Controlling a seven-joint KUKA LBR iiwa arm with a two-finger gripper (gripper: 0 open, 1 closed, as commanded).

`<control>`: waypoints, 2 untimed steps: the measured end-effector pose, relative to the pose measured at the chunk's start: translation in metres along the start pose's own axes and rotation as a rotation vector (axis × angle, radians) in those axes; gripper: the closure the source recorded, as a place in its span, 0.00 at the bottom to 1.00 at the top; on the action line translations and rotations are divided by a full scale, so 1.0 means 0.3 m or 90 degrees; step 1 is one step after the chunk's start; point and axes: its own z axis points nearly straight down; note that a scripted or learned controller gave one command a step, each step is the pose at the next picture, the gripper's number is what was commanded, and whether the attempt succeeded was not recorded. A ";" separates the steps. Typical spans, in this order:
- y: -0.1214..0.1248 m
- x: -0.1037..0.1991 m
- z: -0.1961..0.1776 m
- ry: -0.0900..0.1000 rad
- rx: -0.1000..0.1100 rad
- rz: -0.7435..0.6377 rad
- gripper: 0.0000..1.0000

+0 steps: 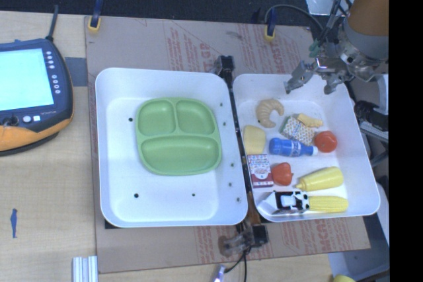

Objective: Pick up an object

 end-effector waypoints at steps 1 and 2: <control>0.080 0.124 0.228 0.000 0.002 -0.002 0.00; 0.026 0.056 0.316 -0.001 0.001 0.000 0.00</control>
